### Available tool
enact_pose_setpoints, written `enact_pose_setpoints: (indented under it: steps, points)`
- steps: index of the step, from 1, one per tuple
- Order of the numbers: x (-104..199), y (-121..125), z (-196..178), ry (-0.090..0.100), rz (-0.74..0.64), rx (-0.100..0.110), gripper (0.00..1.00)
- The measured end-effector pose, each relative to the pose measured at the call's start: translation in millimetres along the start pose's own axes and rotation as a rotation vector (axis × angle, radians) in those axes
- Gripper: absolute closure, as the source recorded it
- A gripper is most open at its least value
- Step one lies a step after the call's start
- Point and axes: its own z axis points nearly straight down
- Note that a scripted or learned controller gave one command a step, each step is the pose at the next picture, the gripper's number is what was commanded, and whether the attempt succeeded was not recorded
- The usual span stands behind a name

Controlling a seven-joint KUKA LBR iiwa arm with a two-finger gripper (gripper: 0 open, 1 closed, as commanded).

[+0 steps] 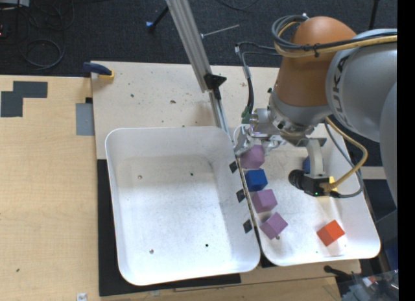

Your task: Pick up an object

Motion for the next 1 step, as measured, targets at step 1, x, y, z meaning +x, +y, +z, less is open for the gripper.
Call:
enact_pose_setpoints:
  steps: [1]
  points:
    - [44.5,10.5,10.3,-0.002,0.001,0.001,1.0]
